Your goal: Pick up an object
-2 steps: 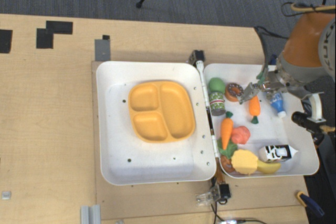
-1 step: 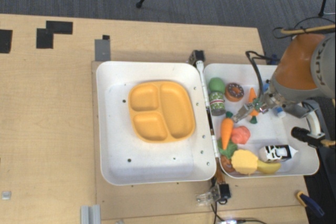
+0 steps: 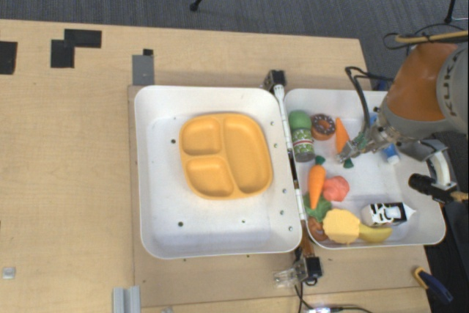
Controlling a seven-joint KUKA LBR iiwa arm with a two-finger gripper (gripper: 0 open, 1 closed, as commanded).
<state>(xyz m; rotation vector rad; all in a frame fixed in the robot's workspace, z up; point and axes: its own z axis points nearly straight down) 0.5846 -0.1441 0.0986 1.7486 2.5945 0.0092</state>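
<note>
My left bin bears a yellow tray, and my right bin carries the pickings: a green can, a carrot, a lemon, a banana and a donut. I judge I am at the approach step, my gripper low over the right bin near a small orange piece, nothing seen between its tips, and whether they stand apart or together I cannot tell. Next I would need to settle squarely over one item, that orange piece being nearest, and close on it before lifting.
</note>
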